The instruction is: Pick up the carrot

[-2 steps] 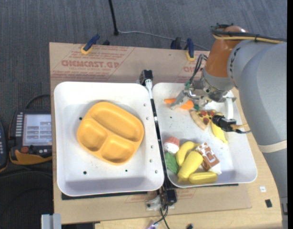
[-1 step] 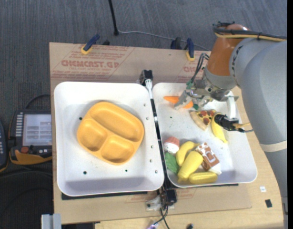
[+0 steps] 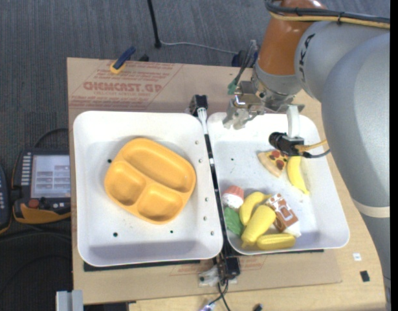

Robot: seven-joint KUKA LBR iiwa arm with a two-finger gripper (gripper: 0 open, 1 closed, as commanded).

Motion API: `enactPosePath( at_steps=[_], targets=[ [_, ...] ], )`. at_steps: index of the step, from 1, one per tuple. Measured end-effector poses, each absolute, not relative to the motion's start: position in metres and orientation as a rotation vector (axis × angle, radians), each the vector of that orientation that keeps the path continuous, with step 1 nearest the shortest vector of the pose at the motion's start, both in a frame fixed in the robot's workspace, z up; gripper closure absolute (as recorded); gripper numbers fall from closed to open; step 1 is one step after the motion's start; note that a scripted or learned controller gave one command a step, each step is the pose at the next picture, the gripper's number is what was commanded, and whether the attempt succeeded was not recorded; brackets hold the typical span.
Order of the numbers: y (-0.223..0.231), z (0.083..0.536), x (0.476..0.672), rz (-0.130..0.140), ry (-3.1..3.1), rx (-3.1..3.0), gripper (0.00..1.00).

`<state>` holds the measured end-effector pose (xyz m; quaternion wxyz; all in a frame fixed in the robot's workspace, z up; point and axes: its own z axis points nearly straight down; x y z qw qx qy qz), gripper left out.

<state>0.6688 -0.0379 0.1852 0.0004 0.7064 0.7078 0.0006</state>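
Gripper (image 3: 241,116) at 12 o'clock of right bin (image 3: 328,235), over rim; finger state unclear, nothing visibly held. Carrot not identifiable for certain among toy food pile (image 3: 263,216) at 6 o'clock.

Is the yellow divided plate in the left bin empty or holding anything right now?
Empty. The yellow plate lies flat in the left bin, its three compartments showing bare.
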Motion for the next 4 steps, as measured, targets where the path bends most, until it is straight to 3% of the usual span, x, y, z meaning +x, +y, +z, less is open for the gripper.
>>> enactPosePath(
  at_steps=[1, 3, 4],
  targets=[
    [-0.112, 0.261, 0.603, -0.002, 2.219, 2.221, 1.00],
    [-0.049, 0.184, 0.518, -0.003, 2.223, 2.223, 1.00],
    [-0.050, 0.193, 0.518, -0.003, 2.222, 2.223, 1.00]
  ],
)
